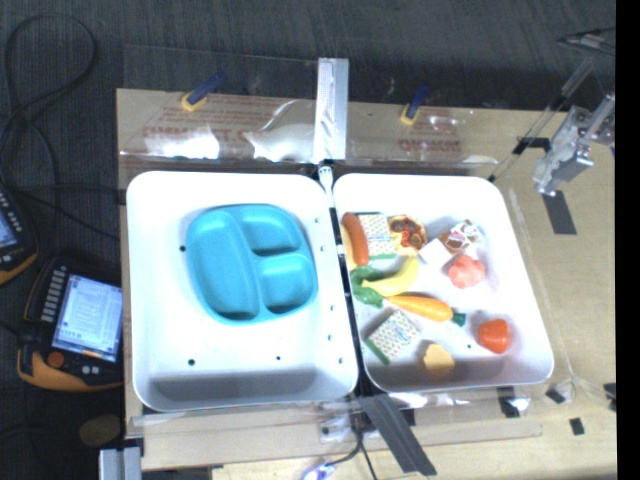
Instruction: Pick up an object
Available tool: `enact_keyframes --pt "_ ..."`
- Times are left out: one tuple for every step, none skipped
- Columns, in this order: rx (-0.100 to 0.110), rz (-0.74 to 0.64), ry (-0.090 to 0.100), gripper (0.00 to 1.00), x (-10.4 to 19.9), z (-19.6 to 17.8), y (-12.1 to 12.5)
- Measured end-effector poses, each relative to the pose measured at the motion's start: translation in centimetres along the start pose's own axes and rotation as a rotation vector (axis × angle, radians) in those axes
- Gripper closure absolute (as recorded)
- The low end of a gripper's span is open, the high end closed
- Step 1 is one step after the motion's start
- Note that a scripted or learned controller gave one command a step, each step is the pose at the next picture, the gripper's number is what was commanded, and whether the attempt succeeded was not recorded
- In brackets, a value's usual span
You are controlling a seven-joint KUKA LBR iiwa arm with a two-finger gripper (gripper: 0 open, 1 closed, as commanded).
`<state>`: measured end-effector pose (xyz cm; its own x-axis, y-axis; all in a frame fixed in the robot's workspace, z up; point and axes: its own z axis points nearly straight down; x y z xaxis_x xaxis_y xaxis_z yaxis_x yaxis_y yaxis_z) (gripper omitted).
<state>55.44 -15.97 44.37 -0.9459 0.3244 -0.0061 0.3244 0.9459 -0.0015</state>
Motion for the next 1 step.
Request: enact_keyframes --pt "-0.001 -0.345 0.0 1.0 -7.19 -4.06 -0.61"
